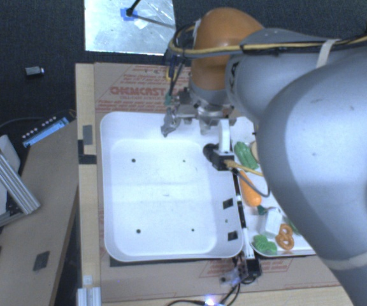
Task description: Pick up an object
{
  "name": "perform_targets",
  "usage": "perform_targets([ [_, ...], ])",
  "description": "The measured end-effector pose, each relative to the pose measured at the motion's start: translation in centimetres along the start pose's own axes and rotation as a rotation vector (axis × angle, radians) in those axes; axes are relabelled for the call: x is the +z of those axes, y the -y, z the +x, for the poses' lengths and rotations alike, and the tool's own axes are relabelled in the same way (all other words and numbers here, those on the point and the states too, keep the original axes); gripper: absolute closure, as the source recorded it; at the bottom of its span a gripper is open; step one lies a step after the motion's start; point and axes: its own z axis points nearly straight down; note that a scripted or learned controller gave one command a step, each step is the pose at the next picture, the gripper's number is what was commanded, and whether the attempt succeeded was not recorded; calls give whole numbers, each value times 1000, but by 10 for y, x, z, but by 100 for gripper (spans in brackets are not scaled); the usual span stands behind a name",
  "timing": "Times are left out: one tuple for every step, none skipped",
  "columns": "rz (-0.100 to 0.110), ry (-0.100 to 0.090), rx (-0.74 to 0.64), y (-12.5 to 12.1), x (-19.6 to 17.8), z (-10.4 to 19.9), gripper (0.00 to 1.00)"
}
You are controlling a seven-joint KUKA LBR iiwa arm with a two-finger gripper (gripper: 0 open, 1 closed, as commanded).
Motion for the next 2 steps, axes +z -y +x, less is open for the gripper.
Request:
perform_targets([
  [6,2,11,37,70,0,0],
  [1,1,10,34,57,0,100],
])
